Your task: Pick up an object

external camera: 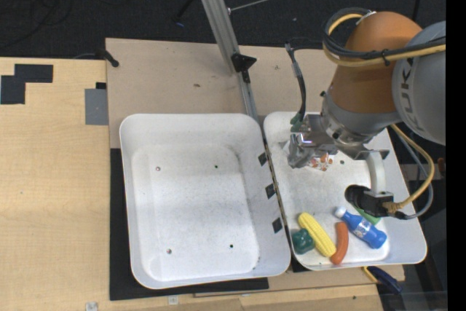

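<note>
My gripper (297, 155) hangs over the upper left part of the right bin (408, 247), close to the divider between the two bins. Along that bin's front edge lie a yellow corn cob (316, 231), an orange sausage-shaped piece (340, 242), a blue bottle (362, 229) and a dark green lump (301, 240). All of these lie well in front of the gripper and apart from it. A small red and white bit (321, 163) shows just right of the gripper; I cannot tell what it is.
The left bin (138, 135) stands beside the right one, with black clips (270, 190) along the shared wall. A slanted metal rail (218, 18) rises behind the bins. The orange and grey arm (375, 73) covers the right bin's back part.
</note>
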You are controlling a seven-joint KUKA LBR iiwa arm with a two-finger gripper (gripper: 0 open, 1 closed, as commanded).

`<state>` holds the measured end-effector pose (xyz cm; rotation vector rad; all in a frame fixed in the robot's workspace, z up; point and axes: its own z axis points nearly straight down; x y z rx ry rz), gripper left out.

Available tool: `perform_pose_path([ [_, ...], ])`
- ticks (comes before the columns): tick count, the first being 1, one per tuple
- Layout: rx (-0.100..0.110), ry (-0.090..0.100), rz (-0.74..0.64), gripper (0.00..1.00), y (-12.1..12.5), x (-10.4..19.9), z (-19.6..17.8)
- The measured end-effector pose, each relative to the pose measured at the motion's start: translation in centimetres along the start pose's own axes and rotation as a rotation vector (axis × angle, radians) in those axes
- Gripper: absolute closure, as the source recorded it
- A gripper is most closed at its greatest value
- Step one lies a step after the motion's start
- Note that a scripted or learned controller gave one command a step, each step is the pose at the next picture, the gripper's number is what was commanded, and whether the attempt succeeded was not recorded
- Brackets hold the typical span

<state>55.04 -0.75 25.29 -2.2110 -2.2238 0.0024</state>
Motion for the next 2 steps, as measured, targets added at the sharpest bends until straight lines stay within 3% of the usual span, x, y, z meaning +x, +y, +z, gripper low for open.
perform_pose_path([
  [2, 0.001, -0.002, 0.001, 1.00, -0.8, 9.5, 1.5],
])
